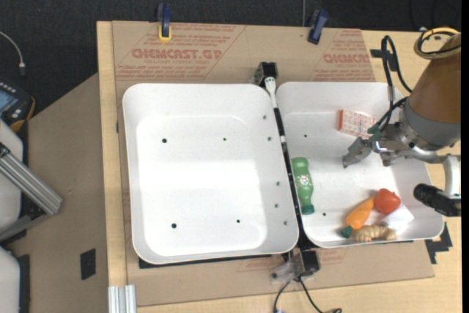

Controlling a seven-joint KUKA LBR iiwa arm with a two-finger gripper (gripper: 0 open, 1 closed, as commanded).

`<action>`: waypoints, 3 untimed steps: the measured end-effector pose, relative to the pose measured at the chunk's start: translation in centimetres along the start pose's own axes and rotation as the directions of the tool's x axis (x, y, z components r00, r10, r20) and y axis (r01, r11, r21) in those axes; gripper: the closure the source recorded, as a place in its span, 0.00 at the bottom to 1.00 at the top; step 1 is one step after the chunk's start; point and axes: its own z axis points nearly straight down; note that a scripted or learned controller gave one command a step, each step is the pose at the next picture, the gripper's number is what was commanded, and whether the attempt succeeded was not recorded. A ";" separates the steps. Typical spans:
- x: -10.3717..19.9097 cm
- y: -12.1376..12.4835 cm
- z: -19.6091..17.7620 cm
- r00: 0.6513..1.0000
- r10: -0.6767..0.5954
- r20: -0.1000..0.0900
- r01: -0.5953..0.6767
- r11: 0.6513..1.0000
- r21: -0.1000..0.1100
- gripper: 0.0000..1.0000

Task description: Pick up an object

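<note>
My fingers (pixel 360 155) hang open and hold nothing, over the bin (pixel 322 102) by the tabletop's right edge. The carrot (pixel 359 215) lies near the front edge. Next I should reach down and grab it.

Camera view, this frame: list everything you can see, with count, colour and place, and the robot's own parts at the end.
Bins: two, white, side by side on the bench.
Green bottle: one, right bin, at its left wall.
Red-and-white packet: one, right bin, far side.
Orange carrot: one, right bin, near edge.
Red pepper: one, beside the carrot.
Tan root: one, right bin, near rim.
Clamps: two, blue, bench's far edge.
Arm: one, grey and orange, right side.
Gripper: one, over the right bin.
</note>
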 end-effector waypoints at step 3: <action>12.5 1.5 -16.4 1.000 -0.008 0.002 0.008 1.000 -0.017 0.00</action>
